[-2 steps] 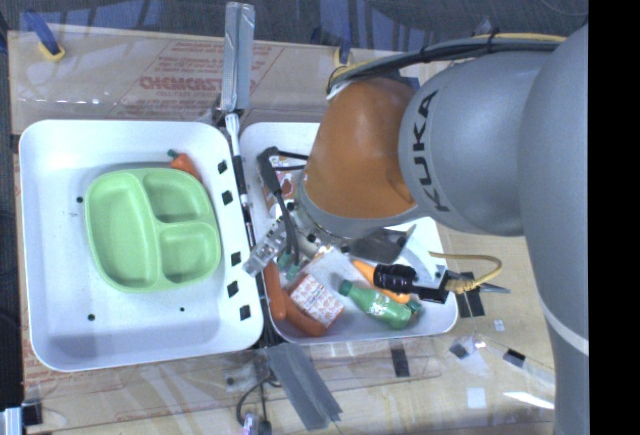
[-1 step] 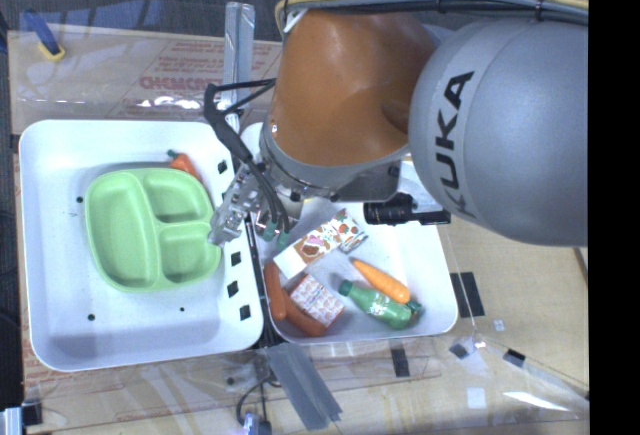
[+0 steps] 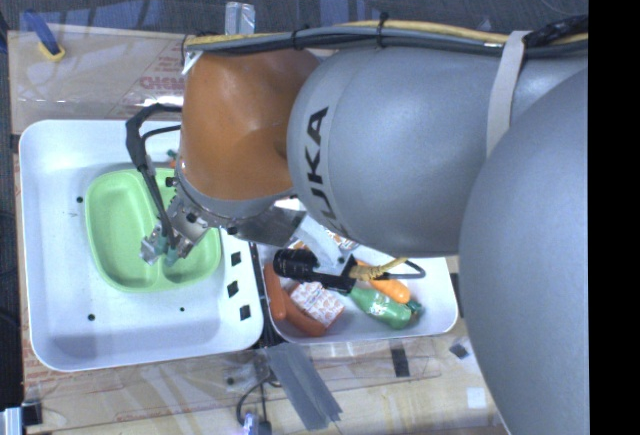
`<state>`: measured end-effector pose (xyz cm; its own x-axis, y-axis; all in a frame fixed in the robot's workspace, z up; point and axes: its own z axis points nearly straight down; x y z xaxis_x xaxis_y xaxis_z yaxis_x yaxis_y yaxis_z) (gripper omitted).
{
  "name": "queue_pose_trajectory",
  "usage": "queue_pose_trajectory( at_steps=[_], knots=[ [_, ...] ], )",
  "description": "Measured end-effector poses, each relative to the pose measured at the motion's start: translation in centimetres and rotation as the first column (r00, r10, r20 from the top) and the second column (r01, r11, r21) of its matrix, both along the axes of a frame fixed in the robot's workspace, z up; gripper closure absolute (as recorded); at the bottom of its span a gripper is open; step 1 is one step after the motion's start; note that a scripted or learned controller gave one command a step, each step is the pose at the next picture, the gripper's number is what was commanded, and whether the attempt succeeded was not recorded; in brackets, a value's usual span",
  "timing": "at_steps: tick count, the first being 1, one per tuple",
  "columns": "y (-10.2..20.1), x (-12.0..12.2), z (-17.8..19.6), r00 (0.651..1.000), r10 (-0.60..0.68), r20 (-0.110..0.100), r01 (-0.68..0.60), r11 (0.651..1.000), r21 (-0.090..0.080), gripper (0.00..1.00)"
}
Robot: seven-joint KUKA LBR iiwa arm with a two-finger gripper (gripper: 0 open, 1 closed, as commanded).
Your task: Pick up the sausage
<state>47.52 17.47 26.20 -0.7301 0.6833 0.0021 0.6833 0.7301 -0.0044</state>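
The sausage (image 3: 279,301) is a reddish-brown curved link lying along the near left side of the right bin (image 3: 440,323), partly under a red-and-white patterned packet (image 3: 318,302). My gripper (image 3: 164,247) hangs over the left bin (image 3: 50,223), low above a green bowl (image 3: 112,223), at the bowl's right side. It is well to the left of the sausage, and nothing shows in its grasp. The big grey arm with its orange band hides most of the right bin.
Beside the packet in the right bin lie a green bottle-shaped toy (image 3: 383,307) and an orange carrot-like piece (image 3: 392,289). The bins meet at a rim (image 3: 250,293) with black marks. A cardboard sheet (image 3: 90,73) lies behind the left bin.
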Motion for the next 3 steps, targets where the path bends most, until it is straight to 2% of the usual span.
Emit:
queue_pose_trajectory(
  at_steps=[1,2,3],
  knots=[
    [2.9,0.0,4.3,0.941,-0.338,0.004,0.338,0.941,0.000,1.00],
    [3.1,0.0,-7.0,0.936,-0.351,0.001,0.351,0.936,-0.003,1.00],
    [-3.9,0.2,1.7,0.911,-0.412,0.004,0.412,0.911,0.001,1.00]
  ],
)
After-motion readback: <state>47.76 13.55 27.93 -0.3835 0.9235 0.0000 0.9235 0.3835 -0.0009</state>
